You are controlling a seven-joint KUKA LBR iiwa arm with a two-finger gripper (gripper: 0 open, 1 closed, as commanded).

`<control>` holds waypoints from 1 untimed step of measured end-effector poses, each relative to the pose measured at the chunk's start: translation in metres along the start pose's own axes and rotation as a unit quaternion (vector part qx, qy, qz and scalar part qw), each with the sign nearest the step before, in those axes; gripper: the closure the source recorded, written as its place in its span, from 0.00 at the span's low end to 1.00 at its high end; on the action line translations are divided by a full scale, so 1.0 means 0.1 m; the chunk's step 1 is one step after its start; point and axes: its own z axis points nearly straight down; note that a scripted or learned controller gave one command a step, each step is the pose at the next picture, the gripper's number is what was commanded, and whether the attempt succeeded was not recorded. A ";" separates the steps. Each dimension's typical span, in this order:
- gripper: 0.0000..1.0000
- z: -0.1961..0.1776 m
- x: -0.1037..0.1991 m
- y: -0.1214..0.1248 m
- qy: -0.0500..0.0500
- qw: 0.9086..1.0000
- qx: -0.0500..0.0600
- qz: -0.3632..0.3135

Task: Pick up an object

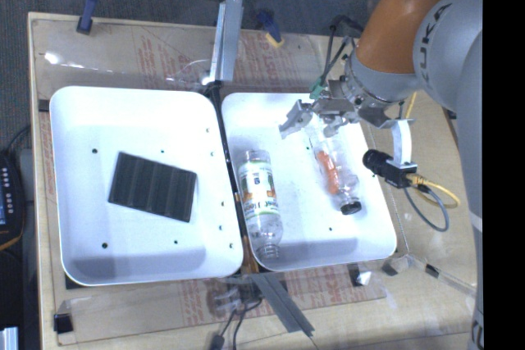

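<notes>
The letters "KU" are showing in dark print on the grey arm (447, 29) just past its orange band, at the view's upper right; the rest of the word is running out of sight. A clear plastic bottle (260, 202) is lying along the left wall of the right bin (373, 242), its white and green label too small to read, its cap pointing toward the bin's near edge. A second clear bottle (335, 170), with an orange streak inside and a dark cap, is lying by the bin's right wall.

The arm is reaching in from the right and bending down over the right bin's far right corner. Its gripper (312, 120) is hanging just above the second bottle's upper end, fingers spread apart with nothing between them.

A flat, dark ribbed panel (153, 187) is resting near the middle of the left bin (74, 106). Both bins are sitting on a pale wooden bench (123, 41) with faint red printing, over dark carpet.
</notes>
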 end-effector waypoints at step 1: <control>0.00 -0.34 0.23 -0.02 -0.001 0.994 -0.003 -0.107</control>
